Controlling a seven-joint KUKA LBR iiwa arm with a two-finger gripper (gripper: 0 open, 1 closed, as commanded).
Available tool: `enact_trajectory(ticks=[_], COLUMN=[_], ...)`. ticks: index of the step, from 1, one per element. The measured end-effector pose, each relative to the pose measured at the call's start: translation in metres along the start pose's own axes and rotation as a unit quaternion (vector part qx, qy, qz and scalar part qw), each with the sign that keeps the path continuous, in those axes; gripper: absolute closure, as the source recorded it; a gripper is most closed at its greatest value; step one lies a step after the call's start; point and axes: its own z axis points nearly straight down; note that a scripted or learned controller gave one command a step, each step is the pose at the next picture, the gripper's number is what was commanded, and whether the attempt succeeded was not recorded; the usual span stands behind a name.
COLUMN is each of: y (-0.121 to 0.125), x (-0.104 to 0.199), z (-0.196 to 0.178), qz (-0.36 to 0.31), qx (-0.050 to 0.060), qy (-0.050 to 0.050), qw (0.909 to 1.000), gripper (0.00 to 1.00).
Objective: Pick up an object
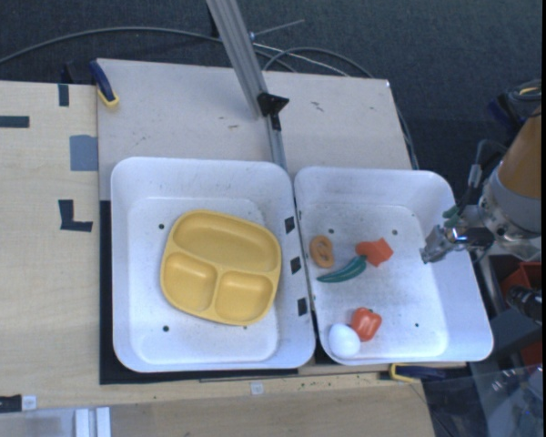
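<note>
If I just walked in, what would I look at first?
Probably the big yellow tray with three compartments, sitting in the left bin. Next, the bright toys in the right bin: an orange-red block, a green pepper, a brown piece, a red pepper and a white egg touching it.

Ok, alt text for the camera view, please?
The gripper hovers at the right bin's right edge; the bin contains a red pepper, egg, green chili and more. The left bin holds a yellow tray.

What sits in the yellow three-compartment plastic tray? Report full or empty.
Empty. The yellow three-compartment plastic tray lies flat in the left white bin, all three compartments bare yellow.
</note>
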Motion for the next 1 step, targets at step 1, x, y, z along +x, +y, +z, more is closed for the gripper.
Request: enact_trajectory(ticks=[1], y=[0.0012], x=[-0.0001], z=[-0.0529], qz=[0.000], qx=[0.000], qy=[0.000], qw=[1.0000], gripper=[1.00])
